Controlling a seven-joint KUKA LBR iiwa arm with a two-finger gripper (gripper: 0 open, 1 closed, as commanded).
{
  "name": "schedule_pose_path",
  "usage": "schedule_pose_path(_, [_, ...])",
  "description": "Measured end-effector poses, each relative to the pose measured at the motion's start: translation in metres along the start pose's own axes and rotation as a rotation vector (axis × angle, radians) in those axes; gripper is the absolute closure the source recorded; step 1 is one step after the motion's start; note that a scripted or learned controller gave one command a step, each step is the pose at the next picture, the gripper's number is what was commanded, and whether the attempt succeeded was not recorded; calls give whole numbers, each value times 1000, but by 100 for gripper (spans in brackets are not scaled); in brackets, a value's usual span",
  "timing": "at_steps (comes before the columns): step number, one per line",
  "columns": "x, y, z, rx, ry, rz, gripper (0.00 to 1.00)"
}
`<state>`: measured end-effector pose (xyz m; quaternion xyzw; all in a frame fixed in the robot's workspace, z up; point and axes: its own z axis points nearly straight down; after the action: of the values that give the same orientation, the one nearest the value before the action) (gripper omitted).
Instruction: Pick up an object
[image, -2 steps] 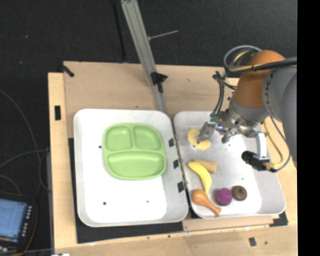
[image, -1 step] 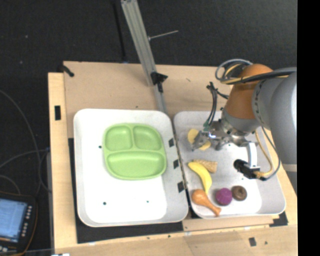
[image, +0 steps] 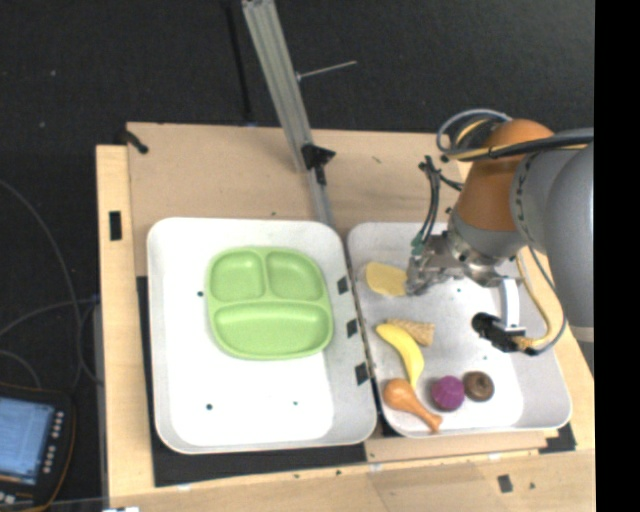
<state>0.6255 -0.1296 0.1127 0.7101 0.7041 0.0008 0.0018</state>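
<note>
Our claw (image: 418, 277) sits low in the right bin (image: 545, 395), just beside the pale yellow food piece (image: 383, 280); we cannot tell how it is set. We should centre over that piece, clear of the bin wall, before closing.

bins (image: 180, 400): smooth white plastic | tray (image: 269, 303): matt green plastic | bench (image: 230, 180): pale bare wood

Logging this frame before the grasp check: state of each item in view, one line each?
gripper: low in right bin, beside cheese wedge; grasp unclear
cheese wedge: flat, right bin
banana: lying flat
cone: on its side
chicken leg: lying flat
purple ball: resting
donut: flat
green tray: upright, left bin
</note>
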Motion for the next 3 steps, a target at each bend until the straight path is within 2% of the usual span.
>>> schedule_pose_path(2, [-6,5,-130,-5,-1,-10,100])
schedule_pose_path(3, [-7,6,-153,-1,0,-11,100])
